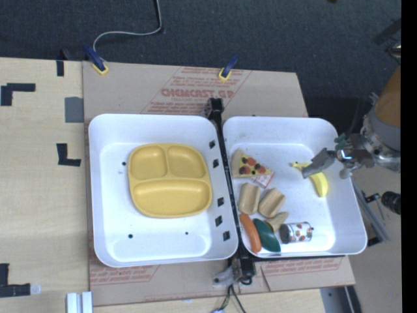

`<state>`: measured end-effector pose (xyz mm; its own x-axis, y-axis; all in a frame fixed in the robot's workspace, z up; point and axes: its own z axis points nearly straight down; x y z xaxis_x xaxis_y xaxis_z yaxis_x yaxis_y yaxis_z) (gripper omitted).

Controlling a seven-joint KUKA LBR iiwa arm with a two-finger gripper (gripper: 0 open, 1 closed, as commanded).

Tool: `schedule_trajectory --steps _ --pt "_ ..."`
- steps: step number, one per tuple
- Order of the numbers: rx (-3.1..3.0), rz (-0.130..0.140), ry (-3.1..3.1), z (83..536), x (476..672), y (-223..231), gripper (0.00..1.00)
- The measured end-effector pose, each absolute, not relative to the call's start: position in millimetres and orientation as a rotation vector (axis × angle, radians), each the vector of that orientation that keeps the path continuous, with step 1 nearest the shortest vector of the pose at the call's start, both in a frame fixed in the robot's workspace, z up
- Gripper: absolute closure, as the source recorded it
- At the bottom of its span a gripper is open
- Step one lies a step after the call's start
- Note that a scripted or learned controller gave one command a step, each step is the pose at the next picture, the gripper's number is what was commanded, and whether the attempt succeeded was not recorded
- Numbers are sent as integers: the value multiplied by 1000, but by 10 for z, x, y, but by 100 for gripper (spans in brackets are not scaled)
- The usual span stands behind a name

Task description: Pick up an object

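Note:
The right bin (339,132) holds a yellow banana (319,184) near its right wall. My gripper (331,165) hangs just above the banana's upper end, reaching in from the right. Its fingers (317,162) stand apart, open, with nothing between them. Further left lie a pizza slice (251,167) and two tan bread rolls (260,201). Along the front of the bin are an orange sausage-like piece (250,232), a dark green item (267,235) and a small can (298,232) on its side.
The left bin (107,175) holds a yellow divided plate (171,178). A black divider (221,168) runs between the bins. Both bins rest on a cardboard sheet (163,90) held by yellow clamps (228,72).

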<state>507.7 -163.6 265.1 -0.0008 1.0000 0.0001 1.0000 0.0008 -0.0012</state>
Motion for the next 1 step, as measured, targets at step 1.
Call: schedule_trajectory --steps 1 --pt "-2218 3 -2218 1366 4865 -1732 0"
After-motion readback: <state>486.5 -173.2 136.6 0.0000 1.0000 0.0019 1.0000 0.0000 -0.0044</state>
